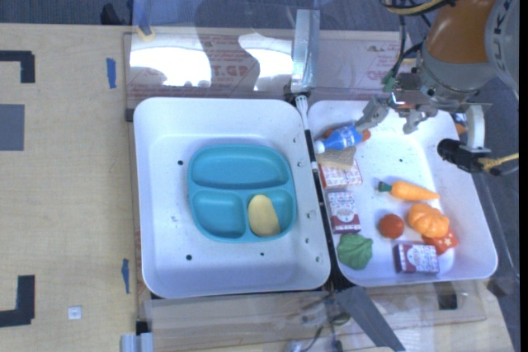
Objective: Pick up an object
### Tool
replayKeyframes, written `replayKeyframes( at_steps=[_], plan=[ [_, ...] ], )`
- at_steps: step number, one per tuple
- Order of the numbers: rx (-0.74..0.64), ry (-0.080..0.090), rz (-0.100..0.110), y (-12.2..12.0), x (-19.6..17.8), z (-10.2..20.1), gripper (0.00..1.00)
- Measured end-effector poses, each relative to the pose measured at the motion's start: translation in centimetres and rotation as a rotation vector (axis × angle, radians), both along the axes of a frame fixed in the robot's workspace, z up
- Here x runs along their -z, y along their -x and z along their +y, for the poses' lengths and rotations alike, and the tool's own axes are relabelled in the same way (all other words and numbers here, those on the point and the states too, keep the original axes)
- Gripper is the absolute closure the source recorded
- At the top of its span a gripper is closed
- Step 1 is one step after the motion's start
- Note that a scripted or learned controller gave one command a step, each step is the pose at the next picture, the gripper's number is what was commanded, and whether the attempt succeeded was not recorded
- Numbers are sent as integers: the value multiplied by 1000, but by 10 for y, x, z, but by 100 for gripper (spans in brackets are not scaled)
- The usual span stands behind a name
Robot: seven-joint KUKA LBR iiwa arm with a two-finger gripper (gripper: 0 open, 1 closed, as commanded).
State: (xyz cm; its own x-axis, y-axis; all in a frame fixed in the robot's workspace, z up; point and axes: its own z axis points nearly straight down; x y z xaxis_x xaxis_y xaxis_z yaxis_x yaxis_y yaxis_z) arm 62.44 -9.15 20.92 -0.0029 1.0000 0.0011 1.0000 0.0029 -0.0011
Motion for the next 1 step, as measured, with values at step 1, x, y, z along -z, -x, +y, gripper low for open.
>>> replayKeyframes(
  at_steps=[1],
  plan=[
    [35, 2, -7, -44, 120, -14, 0]
  ],
)
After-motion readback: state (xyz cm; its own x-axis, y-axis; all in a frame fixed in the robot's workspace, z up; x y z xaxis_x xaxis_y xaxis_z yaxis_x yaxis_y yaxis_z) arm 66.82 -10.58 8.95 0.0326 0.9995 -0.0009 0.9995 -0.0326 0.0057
